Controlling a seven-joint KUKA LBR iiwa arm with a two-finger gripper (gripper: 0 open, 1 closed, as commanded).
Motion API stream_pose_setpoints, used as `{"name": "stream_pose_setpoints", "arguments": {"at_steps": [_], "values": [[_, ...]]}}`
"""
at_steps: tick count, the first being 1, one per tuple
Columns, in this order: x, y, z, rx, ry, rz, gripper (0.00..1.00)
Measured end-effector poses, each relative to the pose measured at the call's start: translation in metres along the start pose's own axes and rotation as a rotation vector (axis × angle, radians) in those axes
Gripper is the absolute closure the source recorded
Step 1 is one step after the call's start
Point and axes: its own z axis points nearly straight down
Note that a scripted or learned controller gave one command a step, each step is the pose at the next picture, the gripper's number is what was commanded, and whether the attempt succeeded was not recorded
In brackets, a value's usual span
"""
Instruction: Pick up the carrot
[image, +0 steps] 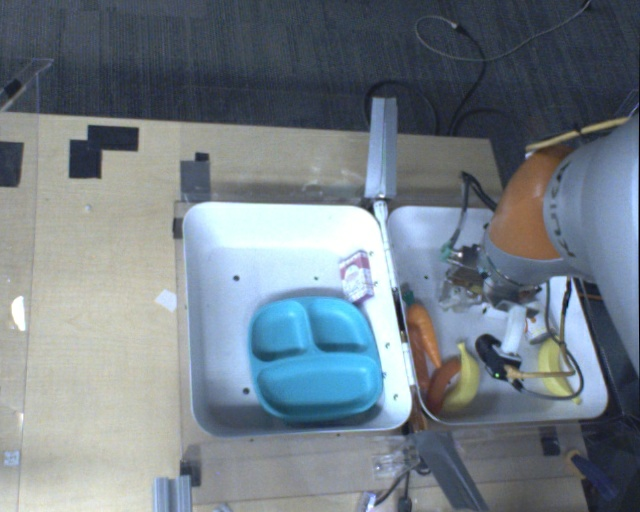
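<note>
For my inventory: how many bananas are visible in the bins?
2, both in the right bin: one banana beside the carrot, another near the right wall. The arm may hide more.

The arm (590, 200) is a bulky pale-grey cylinder with a glossy orange band above the wrist, thin black cables looping beside it and a cluttered metallic wrist assembly below
</note>
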Motion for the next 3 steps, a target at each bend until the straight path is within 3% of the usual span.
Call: {"name": "stream_pose_setpoints", "arguments": {"at_steps": [1, 2, 3], "values": [[-0.016, -0.006, -0.070, 0.013, -0.005, -0.235, 1.00], [-0.016, -0.006, -0.070, 0.013, -0.005, -0.235, 0.00], [-0.017, 0.005, -0.004, 0.014, -0.004, -0.373, 0.00]]}}
